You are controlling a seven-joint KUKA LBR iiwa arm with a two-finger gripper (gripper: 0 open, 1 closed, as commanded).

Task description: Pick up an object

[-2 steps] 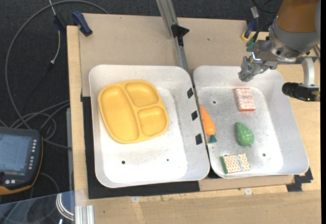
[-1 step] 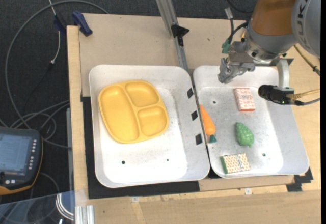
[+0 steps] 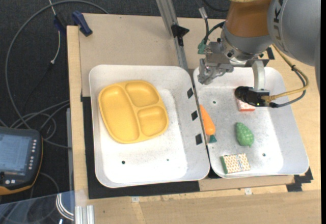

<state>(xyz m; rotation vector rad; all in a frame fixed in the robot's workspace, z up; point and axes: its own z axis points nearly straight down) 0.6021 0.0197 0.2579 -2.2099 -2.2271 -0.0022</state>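
Hand over right bin, pre-grasp, nothing held

Hand point(image 3: 209, 73) sits at the back-left corner of the right bin point(image 3: 285, 131), fingers pointing down, w/ nothing seen between them. How wide they stand: can't tell from this angle. Step looks like approach/positioning, grasp not yet made. No target named in the task, so any item counts. Nearest candidate is the carrot point(image 3: 207, 121), lying along the bin's left wall, just fwd of the hand. Next move prob calls for shifting fwd over an item, lining up fingers across its narrow side, then dropping. Carrot hugs the wall, so clearance there could be tight.

Count, right bin: 1 carrot, 1 green lumpy item point(image 3: 244, 134), 1 patterned flat packet point(image 3: 235, 163), 1 small red-white block point(image 3: 246, 106) partly under a black cable part. Left bin point(image 3: 153, 167): 1 yellow divided plate point(image 3: 133, 111), 3 compartments. Bins: 2, side by side on the worktop point(image 3: 127, 39).
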